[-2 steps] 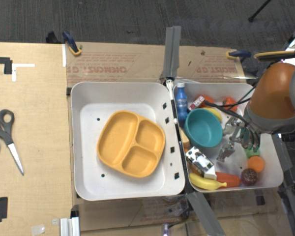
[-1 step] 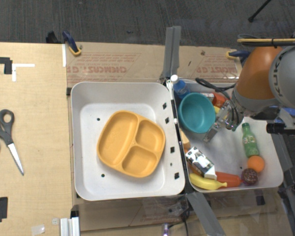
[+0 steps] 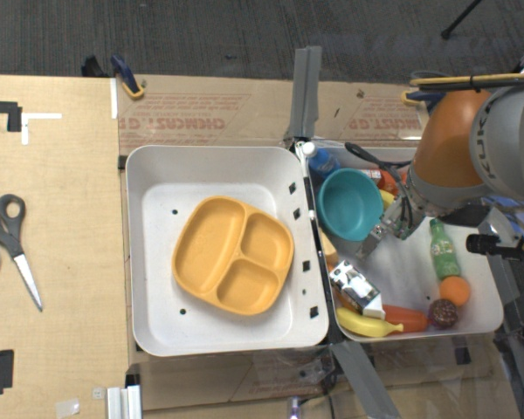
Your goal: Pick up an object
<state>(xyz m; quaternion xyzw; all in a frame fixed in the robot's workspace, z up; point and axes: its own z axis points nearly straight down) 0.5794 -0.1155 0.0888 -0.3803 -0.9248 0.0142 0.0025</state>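
The right bin (image 3: 485, 326) holds a teal bowl (image 3: 349, 203), a green bottle (image 3: 442, 250), an orange fruit (image 3: 454, 289), a dark plum (image 3: 443, 312), a banana (image 3: 367, 323), a red-orange carrot-like piece (image 3: 408, 317) and a silver and black pack (image 3: 356, 286). My gripper (image 3: 391, 226) reaches down into this bin from the right and sits at the bowl's right rim, low over the bin floor. The grey arm with its orange band (image 3: 450, 138) hides the bin's far right corner.
The left bin (image 3: 148, 260) carries an orange three-part plate (image 3: 234, 254). A grey divider post (image 3: 306, 94) stands between the bins at the back. Scissors (image 3: 13, 243) lie on the wooden bench at far left. Small red and blue items (image 3: 386, 180) lie behind the bowl.
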